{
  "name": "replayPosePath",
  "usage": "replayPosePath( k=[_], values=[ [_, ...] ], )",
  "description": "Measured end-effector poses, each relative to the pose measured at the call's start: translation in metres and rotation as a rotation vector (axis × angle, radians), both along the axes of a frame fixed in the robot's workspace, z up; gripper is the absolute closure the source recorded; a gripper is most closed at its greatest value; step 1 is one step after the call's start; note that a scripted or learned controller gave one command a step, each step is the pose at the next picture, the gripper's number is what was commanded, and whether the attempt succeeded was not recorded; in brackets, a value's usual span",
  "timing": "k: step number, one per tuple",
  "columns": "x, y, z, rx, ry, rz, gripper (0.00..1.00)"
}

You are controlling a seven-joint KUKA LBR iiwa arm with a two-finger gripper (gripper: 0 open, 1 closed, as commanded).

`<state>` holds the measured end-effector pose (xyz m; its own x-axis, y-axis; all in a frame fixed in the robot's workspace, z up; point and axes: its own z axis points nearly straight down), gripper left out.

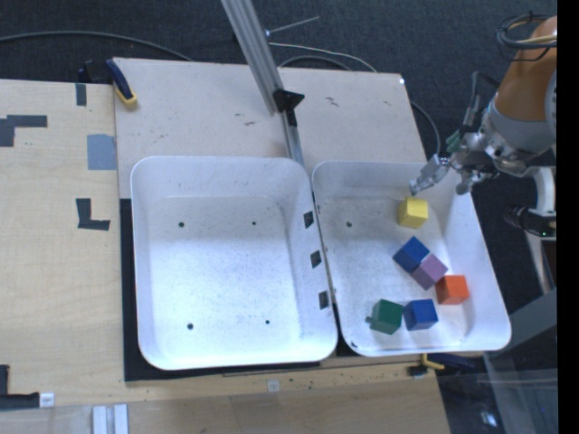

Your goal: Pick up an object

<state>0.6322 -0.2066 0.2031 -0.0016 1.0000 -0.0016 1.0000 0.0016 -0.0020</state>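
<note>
Nothing picked yet. My gripper [443, 174] hangs over the right bin's [362, 183] far right corner, fingers spread, nothing between them. Yellow cube [412, 212] sits on the bin floor just below it, the closest target. Descent, close and lift all remain.

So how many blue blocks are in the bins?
2, both in the right bin: one blue block mid-bin touching the purple block, another blue block near the front beside the green block.
</note>
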Motion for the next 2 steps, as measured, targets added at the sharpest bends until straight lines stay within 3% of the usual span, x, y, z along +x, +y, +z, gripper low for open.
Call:
replayPosePath(
  k=[1,2],
  values=[
    [0.008,-0.002,-0.11,0.002,0.007,0.0,0.0],
    [0.01,-0.002,-0.095,0.0,0.001,0.003,1.0]
  ],
)
